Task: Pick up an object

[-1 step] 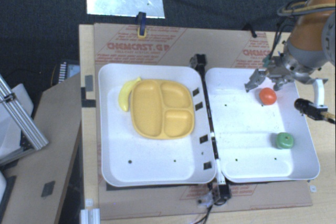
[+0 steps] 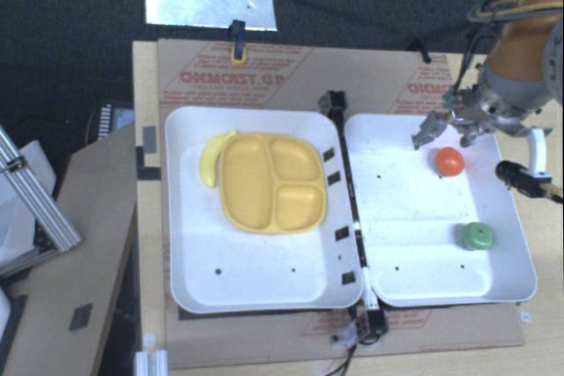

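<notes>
Orange ball (image 2: 450, 161): small, round and smooth; seen in the right bin (image 2: 414, 277) near its far right corner, on the bin floor.
Green piece (image 2: 478, 235): small, rounded, matte; seen in the same bin toward its near right side, well apart from the orange ball.
Claw (image 2: 448, 127): grey metal; seen over the far edge of the right bin, just beside the orange ball and above it in the view. Its fingers are spread wide, with nothing seen between them.
Arm (image 2: 529, 40): grey with an orange band; seen coming in from the right.
Left bin (image 2: 189, 277): shallow, white, smooth plastic with rounded corners.
Tray (image 2: 269, 182): yellow plastic, rounded, divided into three compartments; seen in the left bin.
Banana (image 2: 210, 159): yellow, curved; seen touching the tray's left edge.
Board (image 2: 264, 70): brown cardboard with red print; seen under both bins.
</notes>
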`<state>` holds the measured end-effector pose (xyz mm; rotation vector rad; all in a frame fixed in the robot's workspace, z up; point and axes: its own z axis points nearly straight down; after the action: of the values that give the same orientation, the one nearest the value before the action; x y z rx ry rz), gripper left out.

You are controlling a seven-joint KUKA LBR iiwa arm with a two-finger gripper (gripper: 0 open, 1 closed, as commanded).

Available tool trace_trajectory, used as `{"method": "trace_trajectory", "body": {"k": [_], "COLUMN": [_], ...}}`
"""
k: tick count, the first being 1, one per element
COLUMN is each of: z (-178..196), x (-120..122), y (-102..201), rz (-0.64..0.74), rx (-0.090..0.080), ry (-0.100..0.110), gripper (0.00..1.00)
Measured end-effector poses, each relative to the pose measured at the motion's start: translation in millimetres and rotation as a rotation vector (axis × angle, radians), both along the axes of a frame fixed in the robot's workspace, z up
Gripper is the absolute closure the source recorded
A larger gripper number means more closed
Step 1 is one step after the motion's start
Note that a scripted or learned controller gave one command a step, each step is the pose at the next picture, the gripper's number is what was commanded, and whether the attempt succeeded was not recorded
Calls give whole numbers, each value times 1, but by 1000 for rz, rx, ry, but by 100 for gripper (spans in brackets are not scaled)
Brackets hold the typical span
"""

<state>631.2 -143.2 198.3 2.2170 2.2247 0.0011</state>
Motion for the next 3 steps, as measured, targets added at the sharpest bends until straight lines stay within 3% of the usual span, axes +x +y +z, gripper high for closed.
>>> {"method": "trace_trajectory", "body": {"k": [2, 3], "z": [-109, -113], "x": [-7, -6], "y": [-7, -7], "rz": [-3, -3], "rx": [0, -1], "ry": [4, 0], "gripper": [0, 0]}}
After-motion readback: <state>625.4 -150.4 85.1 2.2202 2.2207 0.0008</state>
